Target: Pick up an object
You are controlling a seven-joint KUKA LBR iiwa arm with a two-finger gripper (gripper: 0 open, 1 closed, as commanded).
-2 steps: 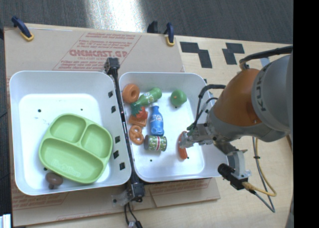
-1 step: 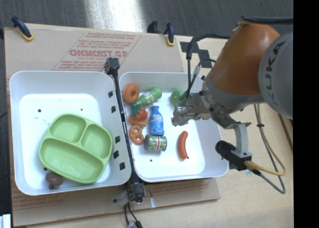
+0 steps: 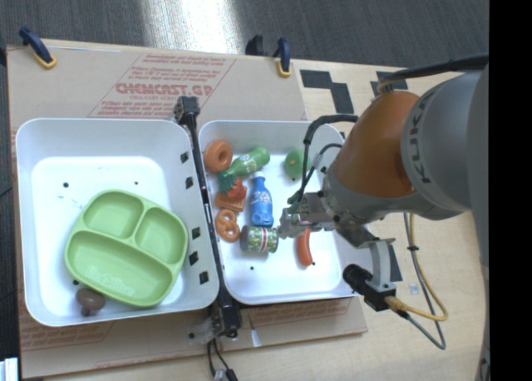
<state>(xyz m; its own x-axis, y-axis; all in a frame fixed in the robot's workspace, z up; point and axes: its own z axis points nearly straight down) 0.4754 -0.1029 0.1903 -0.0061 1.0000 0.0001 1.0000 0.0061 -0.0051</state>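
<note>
Camera view puts my gripper [image 3: 293, 223] low in the right bin [image 3: 332, 288] beside the green can [image 3: 259, 239], grip state unreadable, nothing lifted yet.

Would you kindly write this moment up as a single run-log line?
arm: reaching into right bin | gripper: low beside blue bottle and can | hold: none seen | left bin: green tray

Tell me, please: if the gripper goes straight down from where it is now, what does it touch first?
Probably the bin floor or the green-labelled can. The gripper hangs over the gap between this can and the red sausage. Depth is hard to judge from this slanted view.
</note>
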